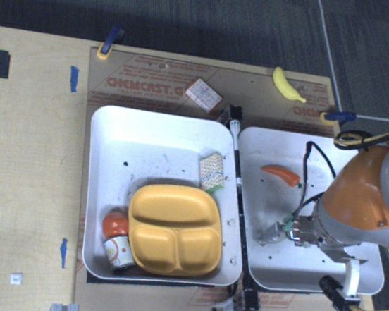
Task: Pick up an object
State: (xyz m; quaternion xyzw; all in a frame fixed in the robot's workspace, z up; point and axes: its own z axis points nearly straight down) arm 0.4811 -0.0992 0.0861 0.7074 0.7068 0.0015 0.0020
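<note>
The gripper [272, 232] hangs low over the floor of the right bin [264, 271], toward the bin's 8 o'clock; whether it is spread or closed I cannot tell, and nothing shows in its grasp. The nearest candidate is the orange carrot-like piece [281, 174], at 12 o'clock from the gripper in the same bin and apart from it. Its long axis runs roughly 9 to 3 o'clock, dipping slightly toward 4, with a small green tip at the 3 o'clock end. A good pick probably means closing across the narrow width at mid-length, not along it.
</note>
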